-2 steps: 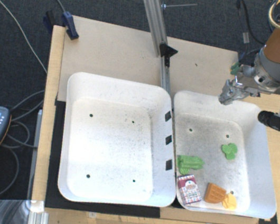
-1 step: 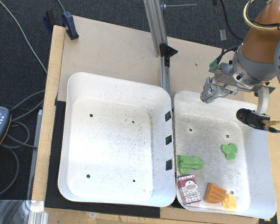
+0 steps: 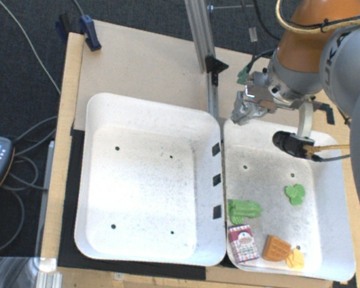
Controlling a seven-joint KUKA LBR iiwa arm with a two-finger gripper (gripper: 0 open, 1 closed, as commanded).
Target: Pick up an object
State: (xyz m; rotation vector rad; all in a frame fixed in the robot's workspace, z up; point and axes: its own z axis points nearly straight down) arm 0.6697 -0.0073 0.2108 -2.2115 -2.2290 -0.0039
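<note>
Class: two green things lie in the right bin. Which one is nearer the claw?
The small green piece, higher up toward the claw; the larger green one lies lower, beside the divider.

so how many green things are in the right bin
2. A small green piece lies mid-bin toward the right wall; a larger green one lies by the left wall, just above the red packet. The arm could hide something at the bin's top edge.
</note>
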